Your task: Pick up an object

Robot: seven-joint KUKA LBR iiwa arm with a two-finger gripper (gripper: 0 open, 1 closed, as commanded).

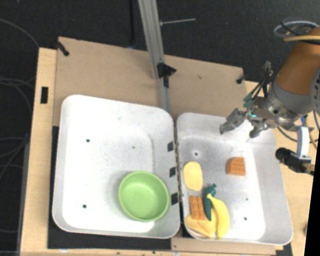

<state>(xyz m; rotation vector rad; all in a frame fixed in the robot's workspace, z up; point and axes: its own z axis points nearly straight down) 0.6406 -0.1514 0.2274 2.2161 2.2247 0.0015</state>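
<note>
My gripper (243,127) hangs over the back edge of the right bin (256,193), its two fingers spread open with nothing between them. Below it in that bin lies a small orange block (237,166). Near the bin's left wall rests a pale yellow rounded piece (193,175). At the front left of the bin sits a cluster: a yellow banana (222,216), a dark green piece (208,194), an orange waffle-like piece (196,206) and a yellow wedge (198,226).
The left bin (100,140) holds a green bowl (143,195) at its front right. A grey metal pole (152,33) slants from the back down to the seam between the bins. The arm's orange band (302,67) rises at the right.
</note>
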